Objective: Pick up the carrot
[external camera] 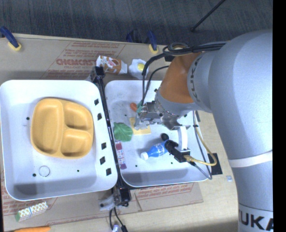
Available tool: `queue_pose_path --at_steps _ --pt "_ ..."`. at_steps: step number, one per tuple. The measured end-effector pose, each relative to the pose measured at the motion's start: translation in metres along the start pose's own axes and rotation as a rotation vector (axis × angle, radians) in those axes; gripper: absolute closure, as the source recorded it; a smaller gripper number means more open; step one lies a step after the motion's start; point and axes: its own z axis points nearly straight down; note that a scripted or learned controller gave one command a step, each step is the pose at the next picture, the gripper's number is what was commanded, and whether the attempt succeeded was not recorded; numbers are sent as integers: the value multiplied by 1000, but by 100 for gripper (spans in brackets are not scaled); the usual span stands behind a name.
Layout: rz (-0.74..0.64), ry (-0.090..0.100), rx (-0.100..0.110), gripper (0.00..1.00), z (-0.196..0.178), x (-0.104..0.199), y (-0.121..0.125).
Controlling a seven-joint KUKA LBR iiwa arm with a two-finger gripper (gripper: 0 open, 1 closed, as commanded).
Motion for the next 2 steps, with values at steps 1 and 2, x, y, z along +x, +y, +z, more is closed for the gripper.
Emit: queue_pose_path --at_steps 1,2 --pt "-227 0 -4 100 11 7 79" --pt "-100 -1 -7 100 -163 -51 42"
